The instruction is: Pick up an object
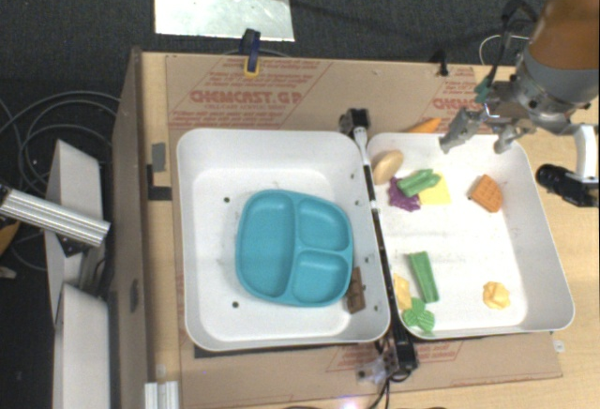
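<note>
Camera view: metal pincer (480,131) spread wide, empty, over smooth white bin (534,238) near ridged orange waffle (486,193).

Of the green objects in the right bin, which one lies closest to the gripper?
The green piece beside the purple one, in the bin's upper part. The other two lie along the bottom edge.

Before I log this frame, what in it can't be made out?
- Arm: cut off by the camera view's top right corner.
- Orange item: partly hidden behind the right bin's rim.
- Brown piece beside the blue plate: too small to identify.
- Yellow piece: blurred, unidentifiable.
</note>
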`<state>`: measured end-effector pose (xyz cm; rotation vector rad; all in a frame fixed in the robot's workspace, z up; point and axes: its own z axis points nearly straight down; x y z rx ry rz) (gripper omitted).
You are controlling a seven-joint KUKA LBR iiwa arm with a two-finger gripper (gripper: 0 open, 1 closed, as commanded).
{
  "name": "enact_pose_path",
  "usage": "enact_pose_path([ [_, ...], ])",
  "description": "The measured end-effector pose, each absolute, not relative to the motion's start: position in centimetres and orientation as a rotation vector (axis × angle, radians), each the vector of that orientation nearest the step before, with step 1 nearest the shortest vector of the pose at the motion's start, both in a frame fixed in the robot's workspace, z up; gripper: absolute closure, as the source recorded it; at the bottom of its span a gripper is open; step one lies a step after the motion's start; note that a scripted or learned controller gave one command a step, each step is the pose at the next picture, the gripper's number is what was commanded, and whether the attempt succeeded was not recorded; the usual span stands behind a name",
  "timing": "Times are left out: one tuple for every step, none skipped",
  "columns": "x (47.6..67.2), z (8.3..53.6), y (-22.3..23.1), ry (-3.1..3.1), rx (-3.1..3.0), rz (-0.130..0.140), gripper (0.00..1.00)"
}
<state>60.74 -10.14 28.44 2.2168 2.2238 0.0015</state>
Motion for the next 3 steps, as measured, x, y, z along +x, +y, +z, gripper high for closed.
enact_pose_path([
  [50.3,17.2,-10.7,2.227,2.234,-0.013,0.0],
  [50.0,9.8,-10.0,2.225,2.224,-0.003,0.0],
  [50.1,11.2,-10.1,2.222,2.219,0.003,1.0],
])
